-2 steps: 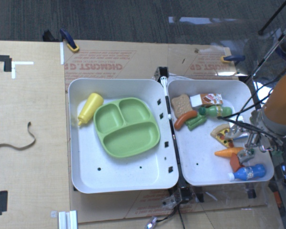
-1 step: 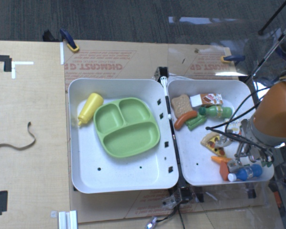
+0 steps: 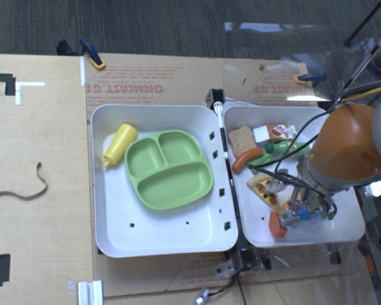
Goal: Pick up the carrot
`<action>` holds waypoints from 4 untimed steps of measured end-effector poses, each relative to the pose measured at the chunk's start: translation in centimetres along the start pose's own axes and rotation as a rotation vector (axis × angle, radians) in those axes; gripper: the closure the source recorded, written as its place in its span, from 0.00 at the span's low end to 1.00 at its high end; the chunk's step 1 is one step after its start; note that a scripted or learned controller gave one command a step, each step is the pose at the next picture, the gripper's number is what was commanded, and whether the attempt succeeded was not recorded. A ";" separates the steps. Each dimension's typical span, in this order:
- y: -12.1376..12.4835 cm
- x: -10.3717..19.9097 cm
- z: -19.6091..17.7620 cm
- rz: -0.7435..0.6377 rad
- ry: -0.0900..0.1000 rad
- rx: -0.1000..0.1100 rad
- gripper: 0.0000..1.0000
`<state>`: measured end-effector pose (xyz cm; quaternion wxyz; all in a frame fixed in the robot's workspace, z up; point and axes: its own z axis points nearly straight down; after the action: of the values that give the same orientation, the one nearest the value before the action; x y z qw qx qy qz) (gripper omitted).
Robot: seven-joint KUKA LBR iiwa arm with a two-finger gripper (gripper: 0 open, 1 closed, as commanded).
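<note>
Left bin (image 3: 101, 234): divided plate (image 3: 169, 169) in the middle, mustard bottle (image 3: 119, 144) just beside its upper left. Right bin (image 3: 257, 237): bread slice (image 3: 240, 138) and carrot (image 3: 247, 159) along the left side, pizza slice (image 3: 267, 191) below them, gripper (image 3: 298, 210) down at the front right.

1 fixed camera looks down slantwise on 2 bins (image 3: 101, 189).

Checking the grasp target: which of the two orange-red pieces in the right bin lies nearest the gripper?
The small orange-red piece at the bin's front edge, just left of the gripper. The longer one lies farther back, beside the bread slice.
</note>
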<state>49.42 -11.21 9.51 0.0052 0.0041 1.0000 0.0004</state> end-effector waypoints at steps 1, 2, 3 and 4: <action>-3.8 -6.0 0.0 0.163 -0.003 0.002 0.00; -2.2 -1.2 0.0 0.139 0.002 0.002 0.00; -8.5 -0.9 -0.1 0.070 -0.004 0.004 0.00; -6.0 -1.4 -0.1 0.364 -0.002 0.004 0.00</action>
<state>50.79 -17.26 9.61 0.0060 0.1852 0.9827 -0.0007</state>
